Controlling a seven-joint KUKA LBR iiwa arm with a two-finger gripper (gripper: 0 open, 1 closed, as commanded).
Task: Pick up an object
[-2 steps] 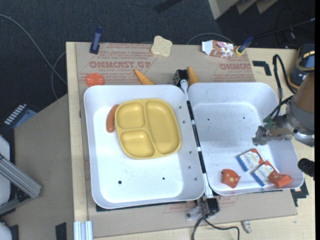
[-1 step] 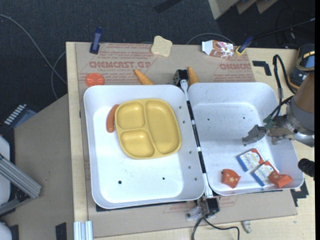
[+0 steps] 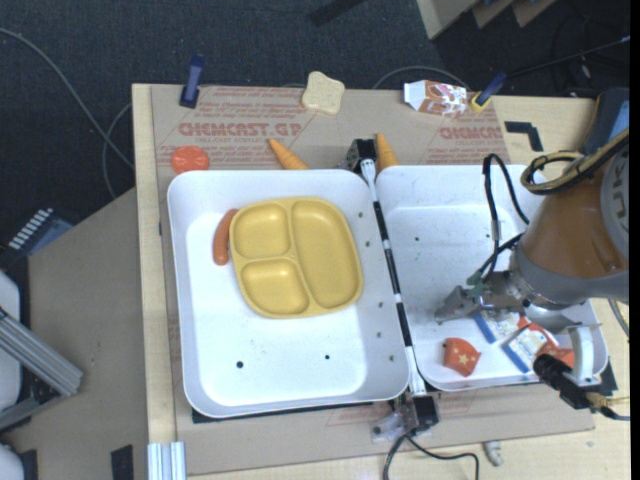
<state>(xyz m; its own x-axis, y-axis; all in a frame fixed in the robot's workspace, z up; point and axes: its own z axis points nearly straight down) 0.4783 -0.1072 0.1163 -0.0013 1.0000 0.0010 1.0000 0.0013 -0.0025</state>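
Grey arm with orange band [image 3: 575, 238] reaches into the right white bin [image 3: 440, 218]. Two-finger gripper [image 3: 462, 303] sits low over the bin floor; cannot tell how it is set. Small red strawberry-shaped toy [image 3: 460, 355] lies near, at six o'clock from the gripper, apart from it. Blue-and-white packet [image 3: 512, 343] lies at four o'clock, half under the wrist. Risk: a descent here lands between both, closing on nothing, or nudges the toy against the bin wall.
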